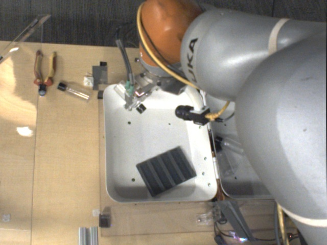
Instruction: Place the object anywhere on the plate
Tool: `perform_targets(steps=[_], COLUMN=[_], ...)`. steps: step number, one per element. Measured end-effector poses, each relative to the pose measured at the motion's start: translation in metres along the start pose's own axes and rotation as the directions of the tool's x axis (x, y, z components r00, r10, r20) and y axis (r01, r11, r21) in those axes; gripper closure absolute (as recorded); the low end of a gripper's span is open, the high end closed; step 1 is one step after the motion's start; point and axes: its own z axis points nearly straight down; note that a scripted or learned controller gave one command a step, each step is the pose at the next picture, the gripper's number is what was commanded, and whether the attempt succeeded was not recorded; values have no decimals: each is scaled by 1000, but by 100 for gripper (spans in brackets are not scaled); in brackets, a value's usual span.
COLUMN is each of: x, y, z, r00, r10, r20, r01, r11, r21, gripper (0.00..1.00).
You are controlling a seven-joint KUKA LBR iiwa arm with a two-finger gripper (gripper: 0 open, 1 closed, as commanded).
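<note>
Dark grey and ribbed, the plate (166,171) lies tilted near the front edge of the left bin (117,152), where we see the gripper (132,97) hanging over the bin's far left corner, though we cannot tell its finger state, nor make out the object.

Reaches in from the right as a broad grey arm (265,101), covering much of the upper right. Narrows leftward into an orange band (163,22) above the wrist, ringed by a yellow cable. Ends in a gripper (134,97) pointing down and left at the upper left corner of the left bin. Carries a black cylindrical fitting on the wrist's lower side. Finger state not discernible.
</note>
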Motion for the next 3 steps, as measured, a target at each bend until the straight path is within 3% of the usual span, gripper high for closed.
perform_targets(steps=[1, 2, 3], x=[39, 41, 72], y=[-72, -35, -78], z=[122, -30, 43], r00=[1000, 1000, 990], r10=[-25, -19, -143], r20=[-1, 0, -1], r01=[25, 19, 143], r11=[1000, 1000, 990], r21=[-1, -2, 1], gripper=[100, 100, 100])
